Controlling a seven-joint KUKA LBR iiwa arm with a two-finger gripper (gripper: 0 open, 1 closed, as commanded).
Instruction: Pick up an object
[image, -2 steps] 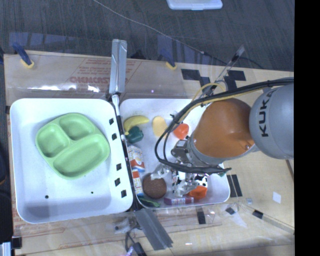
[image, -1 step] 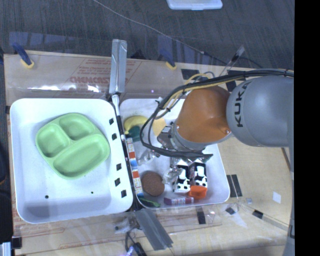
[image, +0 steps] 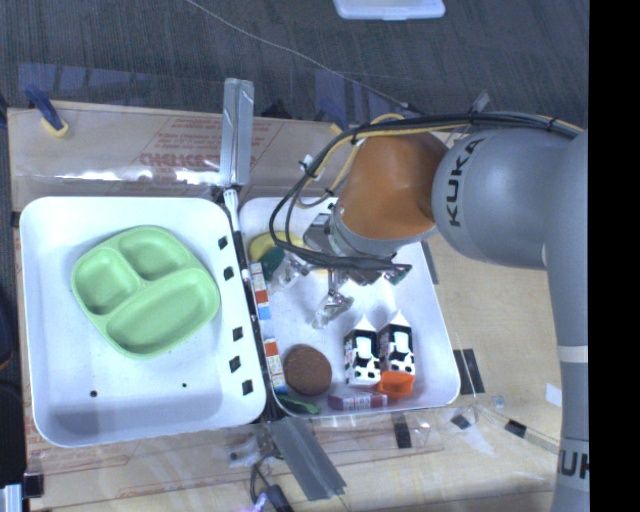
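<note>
Dark ribbed flooring surrounds the bench (image: 500, 300), which has a pale wooden top. On the far part lies a clear plastic sheet (image: 130, 150) with red printing, too faint for me to read. Two shallow white bins stand side by side on it, both of smooth plastic with rounded corners.

In the left bin (image: 50, 330) sits a light green plate (image: 146, 288), matte, oval, divided into three compartments.

In the right bin (image: 440, 350), at the near side, lies a round brown object (image: 307, 368) with a rough surface. Just right of it stand two small cartons (image: 379, 352) with black and white cow patches, touching each other, and an orange piece (image: 397, 384) lies against their near end. A yellow thing (image: 262, 247) is at the far left corner, partly hidden.

The grey arm (image: 510, 200) carries the letters KUKA and a shiny orange band (image: 390, 190); black and yellow cables loop around it. The gripper (image: 333, 303) of bare metal points down over the middle of the right bin, just far of the cartons. Nothing is between its fingers, but I cannot tell if they are apart or together.
</note>
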